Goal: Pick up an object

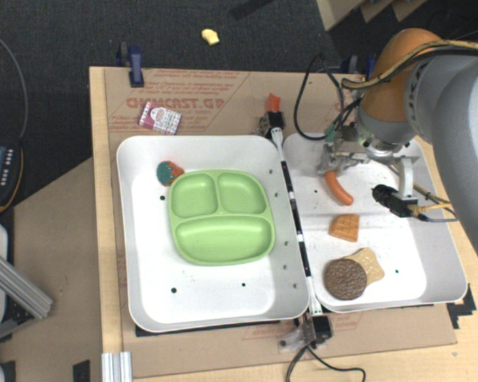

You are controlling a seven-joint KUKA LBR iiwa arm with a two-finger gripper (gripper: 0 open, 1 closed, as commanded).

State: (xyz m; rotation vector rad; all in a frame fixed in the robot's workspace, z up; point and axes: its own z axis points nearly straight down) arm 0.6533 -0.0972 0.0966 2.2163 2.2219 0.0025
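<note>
A: What does the left bin (pixel 143 293) hold?
B: A green divided tray (pixel 221 216), a round toy (pixel 170 172) at its upper-left corner.
A: The right bin (pixel 438 281)?
B: A sausage (pixel 339 188) beside the gripper (pixel 340 156) near the far edge; a waffle (pixel 344 228), a brown cookie (pixel 346 278) toward the near edge. Whether anything is gripped cannot be told.

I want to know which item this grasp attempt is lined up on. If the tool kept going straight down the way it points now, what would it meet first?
Most likely the orange sausage: the tool sits just above its upper end in the right bin. Depth is hard to judge from this slanted view, so it might meet the bin floor beside it instead.
</note>
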